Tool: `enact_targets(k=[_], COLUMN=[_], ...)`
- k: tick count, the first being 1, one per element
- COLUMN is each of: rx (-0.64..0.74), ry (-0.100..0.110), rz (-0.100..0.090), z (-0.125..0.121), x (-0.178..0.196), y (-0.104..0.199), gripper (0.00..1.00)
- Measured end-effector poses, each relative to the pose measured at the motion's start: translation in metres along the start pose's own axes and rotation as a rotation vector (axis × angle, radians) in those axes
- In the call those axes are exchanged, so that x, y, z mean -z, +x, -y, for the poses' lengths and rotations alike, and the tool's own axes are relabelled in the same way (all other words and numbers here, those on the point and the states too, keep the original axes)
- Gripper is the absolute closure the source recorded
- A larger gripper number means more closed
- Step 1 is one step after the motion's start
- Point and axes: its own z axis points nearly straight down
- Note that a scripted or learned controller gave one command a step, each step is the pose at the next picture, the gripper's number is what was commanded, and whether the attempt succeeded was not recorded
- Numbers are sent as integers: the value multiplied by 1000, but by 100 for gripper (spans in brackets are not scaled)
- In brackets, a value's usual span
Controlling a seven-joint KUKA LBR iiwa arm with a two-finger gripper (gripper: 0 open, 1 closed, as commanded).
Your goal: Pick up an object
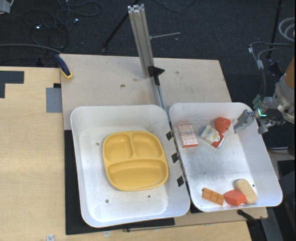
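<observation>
- The claw (252, 120) hangs over the far right rim of the right-hand shallow white bin (248, 182). Its two grey fingers stand apart, with nothing between them.
- The nearest candidate is the small red rounded plastic object (222, 123). It lies in the far part of the same bin, just to the left of the claw and apart from it.
- Touching that red piece on its left and near side is a small tilted carton with a blue and white face (211, 135). Further left lies a flat pink and white packet (187, 135), its long axis running far to near.
- A second group sits well apart at the near right corner: an orange waffle-like bar (212, 196), a red wedge (235, 198) and a pale tan oval block (245, 190), closely packed.
- The left-hand white bin (85, 185) carries a yellow divided plastic tray (135, 159), the farthest item from the claw.
- Judgement: the shortest reach is a move left and down to the red piece. The adjoining carton crowds its left side, so finger clearance there is the likely fault point.
</observation>
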Motion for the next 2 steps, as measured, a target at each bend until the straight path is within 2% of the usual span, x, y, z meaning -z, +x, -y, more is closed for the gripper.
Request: enact_targets(k=[1, 2], rx=[0, 0], ry=[-1, 5], rz=[0, -1], z=[0, -1], x=[0, -44], y=[0, -3], gripper=[0, 0])
